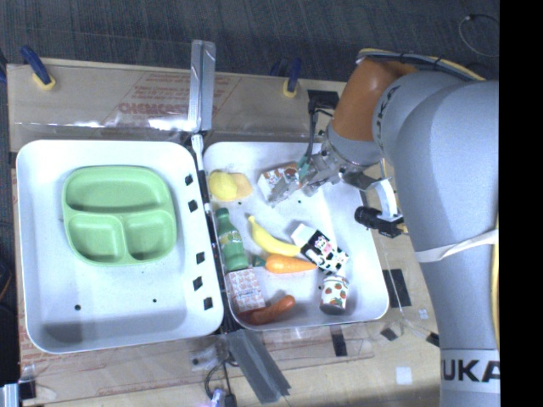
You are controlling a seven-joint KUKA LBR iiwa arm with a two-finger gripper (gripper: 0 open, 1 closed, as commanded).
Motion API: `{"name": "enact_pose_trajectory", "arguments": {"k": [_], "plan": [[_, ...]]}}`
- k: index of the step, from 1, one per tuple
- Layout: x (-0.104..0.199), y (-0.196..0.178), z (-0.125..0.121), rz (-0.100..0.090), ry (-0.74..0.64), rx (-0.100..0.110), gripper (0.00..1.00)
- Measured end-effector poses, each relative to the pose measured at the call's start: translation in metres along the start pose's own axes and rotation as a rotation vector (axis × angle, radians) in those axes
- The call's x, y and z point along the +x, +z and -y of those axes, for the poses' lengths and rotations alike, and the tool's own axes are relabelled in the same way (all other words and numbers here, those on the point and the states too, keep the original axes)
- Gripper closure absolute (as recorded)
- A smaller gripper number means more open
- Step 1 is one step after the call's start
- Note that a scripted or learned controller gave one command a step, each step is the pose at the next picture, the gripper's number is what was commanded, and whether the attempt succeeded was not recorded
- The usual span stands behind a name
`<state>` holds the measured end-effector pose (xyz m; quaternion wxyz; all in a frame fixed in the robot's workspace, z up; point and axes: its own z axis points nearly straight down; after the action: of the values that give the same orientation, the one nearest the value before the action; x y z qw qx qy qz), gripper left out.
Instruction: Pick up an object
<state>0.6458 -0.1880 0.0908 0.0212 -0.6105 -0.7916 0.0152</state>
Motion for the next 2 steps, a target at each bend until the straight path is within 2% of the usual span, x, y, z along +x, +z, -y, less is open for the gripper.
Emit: {"name": "enact_pose_trajectory", "arguments": {"k": [1, 2], "plan": [[0.0003, -0.0082, -0.0014, 0.002, -0.009, -0.001, 1.0], [0.0006, -0.0081, -0.0015, 0.002, -0.009, 0.0, 0.0]]}}
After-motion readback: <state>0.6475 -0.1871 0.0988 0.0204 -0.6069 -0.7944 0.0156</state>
